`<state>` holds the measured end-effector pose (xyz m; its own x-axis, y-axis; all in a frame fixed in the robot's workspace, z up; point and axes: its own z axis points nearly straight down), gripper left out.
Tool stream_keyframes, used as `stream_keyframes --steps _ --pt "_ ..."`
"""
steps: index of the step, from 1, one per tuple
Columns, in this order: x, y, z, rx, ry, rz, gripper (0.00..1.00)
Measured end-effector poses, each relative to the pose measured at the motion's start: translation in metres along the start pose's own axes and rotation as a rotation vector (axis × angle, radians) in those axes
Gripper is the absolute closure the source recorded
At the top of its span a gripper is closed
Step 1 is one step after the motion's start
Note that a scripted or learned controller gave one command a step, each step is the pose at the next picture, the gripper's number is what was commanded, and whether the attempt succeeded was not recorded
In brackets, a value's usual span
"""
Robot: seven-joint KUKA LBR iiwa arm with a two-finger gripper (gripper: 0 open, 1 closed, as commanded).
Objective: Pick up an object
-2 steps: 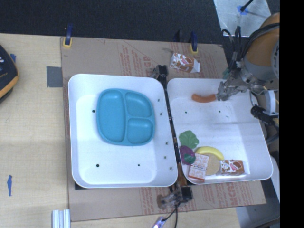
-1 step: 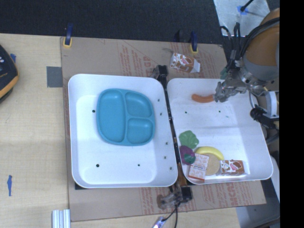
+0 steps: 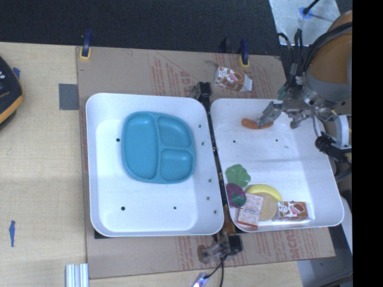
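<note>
My gripper [image 3: 282, 118] hangs over the back of the right bin [image 3: 311, 166], fingers spread apart and open. Its left fingertip [image 3: 267, 115] is at the right end of a small orange carrot-like toy [image 3: 249, 123] lying on the bin floor; the toy sticks out to the left of that finger, not between the two. At the bin's front lie a green leafy toy [image 3: 237, 174], a purple piece [image 3: 234, 194], a yellow banana [image 3: 266, 191] and two printed snack packets [image 3: 251, 211] [image 3: 293, 210].
A blue divided plate [image 3: 158, 146] lies in the left bin [image 3: 102, 178]. Another snack packet [image 3: 233, 78] rests on the cardboard behind the right bin. Clamps [image 3: 243, 49] hold the cardboard's back edge. A black and yellow device [image 3: 7, 91] sits at far left.
</note>
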<state>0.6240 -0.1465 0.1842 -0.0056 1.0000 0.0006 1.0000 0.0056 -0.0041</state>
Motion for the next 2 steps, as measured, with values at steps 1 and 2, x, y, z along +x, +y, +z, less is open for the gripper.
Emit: stream_keyframes --steps 1,2 --pt "-0.039 0.026 0.001 -0.003 -0.001 0.003 0.0" --pt "-0.04 0.027 -0.01 -0.002 -0.001 0.0 1.0"
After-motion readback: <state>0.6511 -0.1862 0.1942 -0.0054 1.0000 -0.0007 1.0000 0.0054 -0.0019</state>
